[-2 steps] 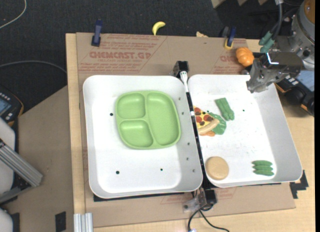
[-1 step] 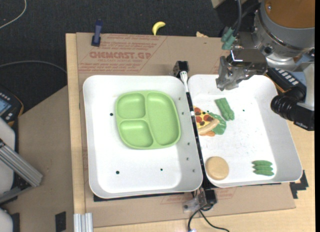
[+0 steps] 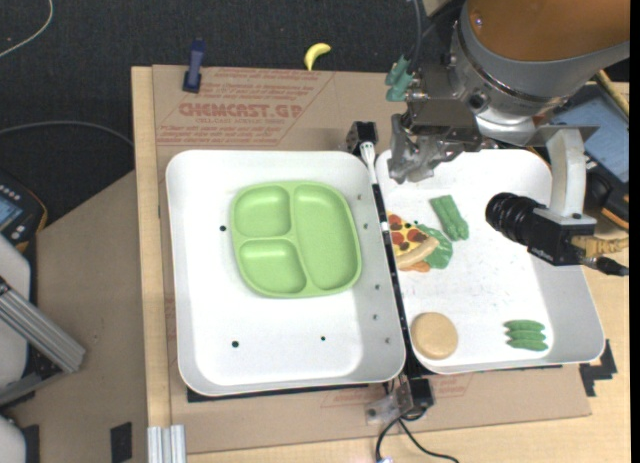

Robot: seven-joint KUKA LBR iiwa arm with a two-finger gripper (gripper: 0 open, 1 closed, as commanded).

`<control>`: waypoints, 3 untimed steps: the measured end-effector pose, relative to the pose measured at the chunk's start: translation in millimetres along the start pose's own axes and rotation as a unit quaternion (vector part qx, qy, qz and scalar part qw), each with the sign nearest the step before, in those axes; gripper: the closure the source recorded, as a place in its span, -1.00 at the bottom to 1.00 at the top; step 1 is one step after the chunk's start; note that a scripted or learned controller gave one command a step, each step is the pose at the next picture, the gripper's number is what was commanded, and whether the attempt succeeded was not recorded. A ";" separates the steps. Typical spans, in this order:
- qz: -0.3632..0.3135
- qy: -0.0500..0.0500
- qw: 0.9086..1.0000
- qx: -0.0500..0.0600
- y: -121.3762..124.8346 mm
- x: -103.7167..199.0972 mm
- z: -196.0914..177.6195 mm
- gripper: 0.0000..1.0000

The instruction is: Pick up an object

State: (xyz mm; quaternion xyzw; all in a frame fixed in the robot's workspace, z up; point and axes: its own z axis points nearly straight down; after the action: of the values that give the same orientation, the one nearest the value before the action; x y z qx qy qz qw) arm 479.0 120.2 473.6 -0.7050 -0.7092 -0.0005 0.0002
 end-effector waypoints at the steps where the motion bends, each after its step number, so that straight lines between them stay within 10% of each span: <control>1: -0.001 0.001 1.000 -0.002 0.2 65.9 -22.3 1.00; 2: 0.007 -0.001 1.000 -0.002 0.8 -3.2 -32.9 1.00; 3: 0.008 -0.002 1.000 0.009 -2.2 -89.5 127.2 1.00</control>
State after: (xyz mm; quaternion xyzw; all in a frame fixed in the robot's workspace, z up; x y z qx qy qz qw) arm 477.5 30.9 346.3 -0.7109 -0.7032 0.0075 0.0052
